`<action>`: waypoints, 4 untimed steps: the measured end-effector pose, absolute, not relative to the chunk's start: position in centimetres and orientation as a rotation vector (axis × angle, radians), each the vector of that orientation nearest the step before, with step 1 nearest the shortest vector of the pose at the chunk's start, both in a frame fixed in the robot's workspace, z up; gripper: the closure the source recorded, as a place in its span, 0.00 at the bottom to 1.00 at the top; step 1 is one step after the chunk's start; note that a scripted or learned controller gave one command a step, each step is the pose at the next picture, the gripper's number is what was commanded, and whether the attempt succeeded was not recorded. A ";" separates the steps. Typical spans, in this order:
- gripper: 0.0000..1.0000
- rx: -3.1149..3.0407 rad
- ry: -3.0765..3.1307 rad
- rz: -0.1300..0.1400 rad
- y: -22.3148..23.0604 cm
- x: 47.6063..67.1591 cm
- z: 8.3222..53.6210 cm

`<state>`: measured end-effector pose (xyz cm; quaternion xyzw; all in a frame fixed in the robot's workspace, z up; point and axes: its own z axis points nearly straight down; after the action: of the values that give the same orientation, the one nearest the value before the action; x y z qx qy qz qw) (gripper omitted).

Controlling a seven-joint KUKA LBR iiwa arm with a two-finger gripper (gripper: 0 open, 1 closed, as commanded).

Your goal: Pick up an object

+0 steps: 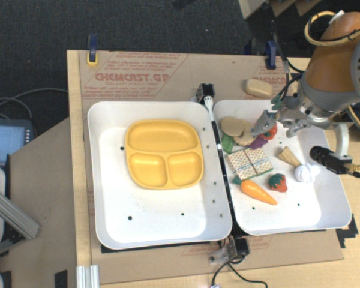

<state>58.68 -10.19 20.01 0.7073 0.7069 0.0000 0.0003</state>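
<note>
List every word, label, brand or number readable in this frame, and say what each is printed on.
"CHEMCAST GP": large red letters, repeated, on the brown paper-masked sheet under the two shallow white bins.
Smaller red lines beneath it: too small and blurred to read.
Patterned square card in the right-hand bin: any print on it is too blurred to read.

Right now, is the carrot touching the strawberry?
Cannot tell. In the camera view the carrot and the strawberry lie very close in the right bin, with no plain gap or contact.
</note>
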 end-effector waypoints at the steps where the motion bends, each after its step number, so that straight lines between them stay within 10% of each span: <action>1: 0.00 2.229 2.217 0.000 -14.7 60.6 8.9; 2: 0.00 2.242 2.239 -0.042 -15.8 65.4 8.4; 3: 0.00 2.250 2.229 -0.063 -12.6 65.7 8.3; 4: 0.00 2.225 2.215 -0.002 -16.8 66.6 8.5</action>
<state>66.59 -16.85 8.48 0.7086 0.7056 -0.0008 0.0012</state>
